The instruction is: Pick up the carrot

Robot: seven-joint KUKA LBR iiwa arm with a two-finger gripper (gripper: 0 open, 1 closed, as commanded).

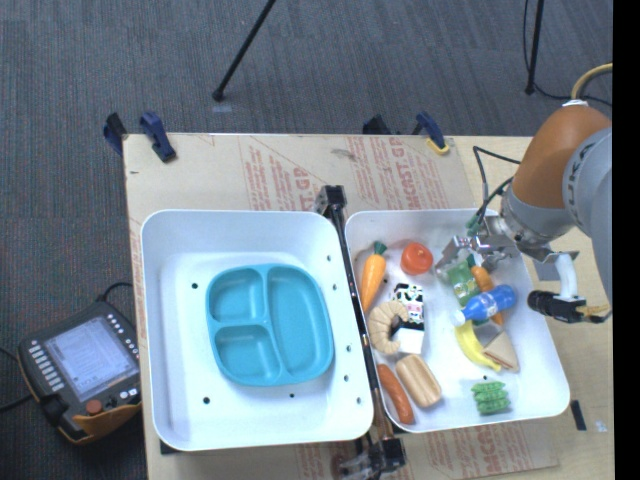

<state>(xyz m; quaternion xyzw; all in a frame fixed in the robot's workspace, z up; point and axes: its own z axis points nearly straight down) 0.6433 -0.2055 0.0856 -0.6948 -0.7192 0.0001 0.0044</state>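
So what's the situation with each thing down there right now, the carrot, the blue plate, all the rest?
Carrot: lying at the right bin's left wall, untouched.
Tool: low in the right bin's far right part, apart from the carrot.
Blue plate: flat in the left bin.
Tomato: sitting right of the carrot.
Blue bottle: on its side.
Banana: lying flat.
Hot dog: lying near the front wall.

A carrot (371, 277) lies along the right bin's (548, 363) left edge; the gripper (478, 249) hovers near that bin's far right corner.
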